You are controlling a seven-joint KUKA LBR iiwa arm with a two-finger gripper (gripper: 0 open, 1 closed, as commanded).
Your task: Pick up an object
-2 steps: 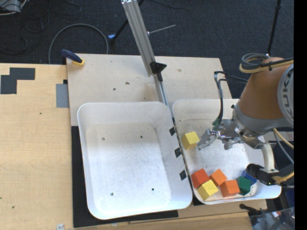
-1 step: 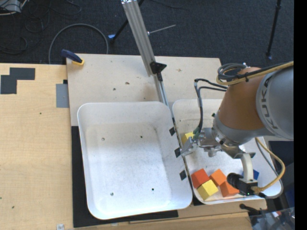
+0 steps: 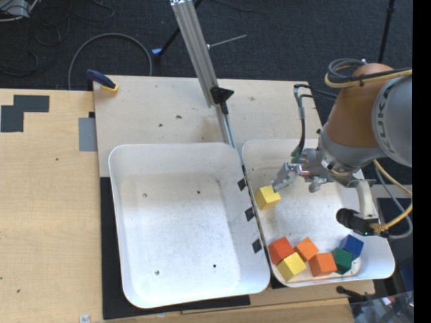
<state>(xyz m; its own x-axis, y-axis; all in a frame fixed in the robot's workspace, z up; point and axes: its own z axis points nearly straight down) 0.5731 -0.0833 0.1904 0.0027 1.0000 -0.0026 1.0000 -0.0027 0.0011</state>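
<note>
Fingers of the grey two-finger gripper (image 3: 283, 179) are pointing left and down over the right shallow white bin (image 3: 316, 278); whether they are parted or closed cannot be told. A small yellow cube (image 3: 268, 196) is sitting just at their tips, close to the bin's left wall; a grasp is not visible. Near the bin's front edge, red (image 3: 281, 249), orange (image 3: 306, 248), second orange (image 3: 322, 264), yellow (image 3: 291, 266), green (image 3: 343, 259) and blue (image 3: 351, 244) blocks are lying clustered. The left white bin (image 3: 128, 163) is lying alongside.
</note>
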